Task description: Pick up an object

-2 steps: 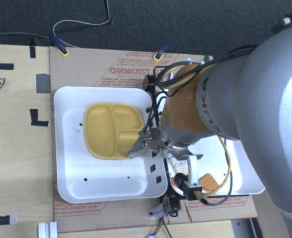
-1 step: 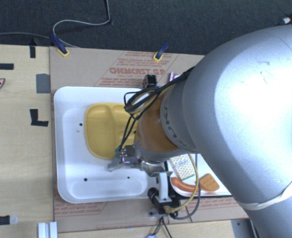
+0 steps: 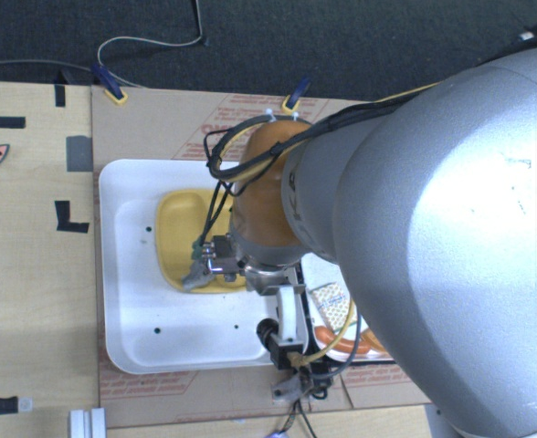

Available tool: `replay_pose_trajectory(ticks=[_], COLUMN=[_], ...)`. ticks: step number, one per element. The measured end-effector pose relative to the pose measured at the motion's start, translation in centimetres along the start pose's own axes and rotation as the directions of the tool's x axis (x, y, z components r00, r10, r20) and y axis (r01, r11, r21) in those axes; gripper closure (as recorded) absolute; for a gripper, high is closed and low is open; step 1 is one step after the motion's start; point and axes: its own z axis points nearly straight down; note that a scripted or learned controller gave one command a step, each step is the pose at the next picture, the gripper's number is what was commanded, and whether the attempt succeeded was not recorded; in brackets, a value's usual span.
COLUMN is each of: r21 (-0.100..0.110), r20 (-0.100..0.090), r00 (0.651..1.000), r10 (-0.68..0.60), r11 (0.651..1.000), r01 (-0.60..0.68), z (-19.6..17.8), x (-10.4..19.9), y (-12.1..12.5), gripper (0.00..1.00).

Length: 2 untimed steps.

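1 grey arm (image 3: 433, 235) fills the right half of the frame, its orange band (image 3: 264, 194) near the centre. 1 white bin (image 3: 127, 272) lies at lower left on the cardboard-covered surface (image 3: 150, 126). inside it, toward its upper right, sits a yellow dish (image 3: 179, 222). the gripper (image 3: 195, 276) rests at the dish's lower edge; whether its fingers are wide or narrow, i cannot tell.

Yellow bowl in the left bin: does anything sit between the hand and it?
Nothing visible does. The hand hangs directly over the yellow bowl in the left bin, at the bowl's lower edge, with no other object showing between them. Whether it touches the bowl cannot be told.
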Motion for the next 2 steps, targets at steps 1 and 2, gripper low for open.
replay_pose_trajectory(ticks=[1,2], r21=[-0.004,-0.002], r20=[-0.001,0.002], r00=[1.000,1.000], r10=[0.000,0.002], r11=[1.000,1.000], r01=[0.000,-0.002], z=[7.6,-2.2], x=[-0.7,-7.6], y=[8.7,7.5], gripper=[0.00,0.00])
